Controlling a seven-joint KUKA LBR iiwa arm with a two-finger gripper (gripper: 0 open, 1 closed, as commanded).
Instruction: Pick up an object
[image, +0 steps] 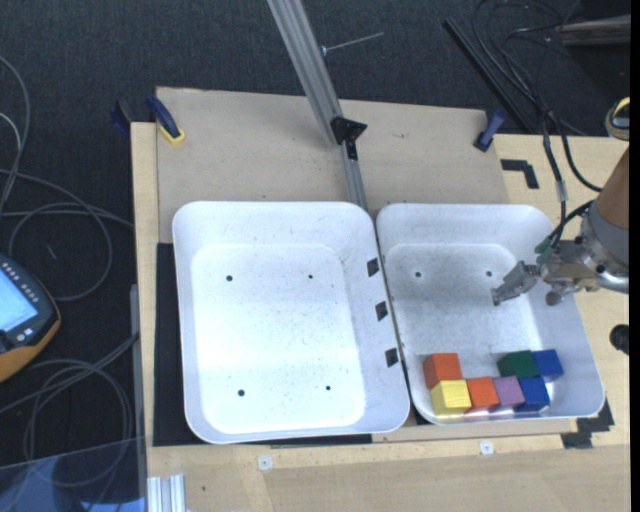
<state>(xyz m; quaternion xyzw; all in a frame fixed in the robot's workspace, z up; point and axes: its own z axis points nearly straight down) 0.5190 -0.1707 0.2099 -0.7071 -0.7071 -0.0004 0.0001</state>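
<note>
Approach step only: gripper (530, 286) open narrow, holding nothing, above right bin (440, 222), blocks (487, 383) nearer; descent onto one block judged next.

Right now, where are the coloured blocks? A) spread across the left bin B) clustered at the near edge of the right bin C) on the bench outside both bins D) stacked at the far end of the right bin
B: the coloured blocks sit bunched along the near edge of the right bin, while the end effector hangs above that bin, farther back than the blocks.
</note>
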